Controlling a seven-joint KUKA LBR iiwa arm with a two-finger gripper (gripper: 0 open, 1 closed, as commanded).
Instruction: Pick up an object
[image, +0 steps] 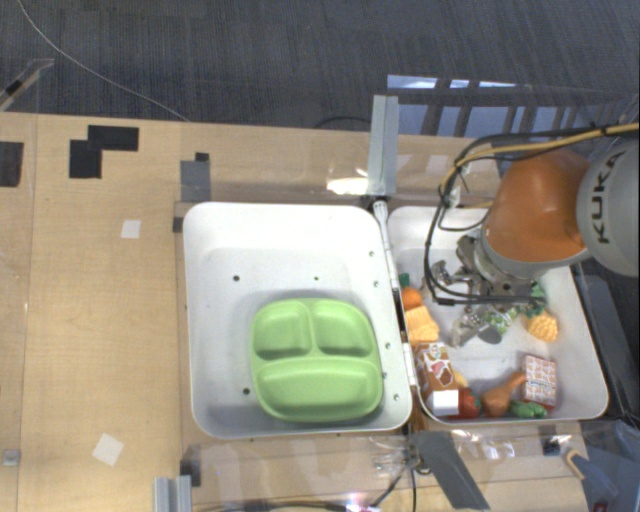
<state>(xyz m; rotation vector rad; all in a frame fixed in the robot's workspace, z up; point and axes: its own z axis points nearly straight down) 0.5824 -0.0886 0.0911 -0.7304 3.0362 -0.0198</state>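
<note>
The right bin (590, 385) holds several toy food items: an orange carrot piece (411, 298), a yellow-orange wedge (422, 325), a printed snack packet (437, 368), a red and white piece (447, 402), a drumstick (503, 391), a pink printed box (540, 379), a green piece (532, 408) and a yellow corn-like piece (543, 326). My gripper (483, 325) hangs low over the middle of this bin, under the orange wrist band (535, 210), between the wedge and the corn piece. Its tips are hard to make out against the bin floor.
The left bin (210, 250) carries a green divided plate (316, 358) toward its front right. A metal post (384, 150) stands behind the wall between the bins. Black cables (436, 250) loop down beside the wrist. Bare wooden bench (90, 330) lies to the left.
</note>
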